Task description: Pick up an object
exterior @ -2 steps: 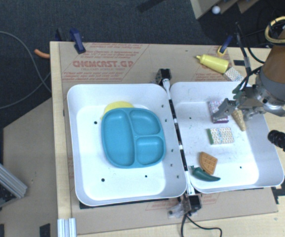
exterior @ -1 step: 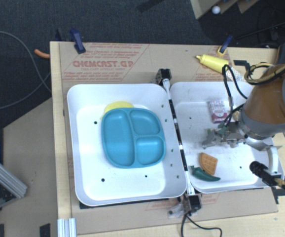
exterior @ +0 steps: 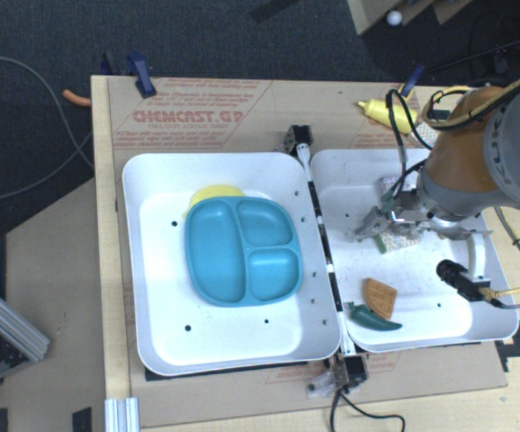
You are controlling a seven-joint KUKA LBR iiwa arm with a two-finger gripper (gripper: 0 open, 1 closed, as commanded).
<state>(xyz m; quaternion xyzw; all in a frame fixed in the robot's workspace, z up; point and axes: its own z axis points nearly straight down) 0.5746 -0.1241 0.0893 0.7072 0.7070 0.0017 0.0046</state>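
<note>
Lying near the gripper (exterior: pixel 379 228), the tan block (exterior: pixel 380 298) sits apart.

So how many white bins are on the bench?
2: the shallow white left bin holds a blue divided plastic plate; the right bin sits beside it.

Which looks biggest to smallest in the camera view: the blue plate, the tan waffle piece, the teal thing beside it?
1. Blue divided plate.
2. Tan waffle piece and teal thing: look alike, unranked.
</note>
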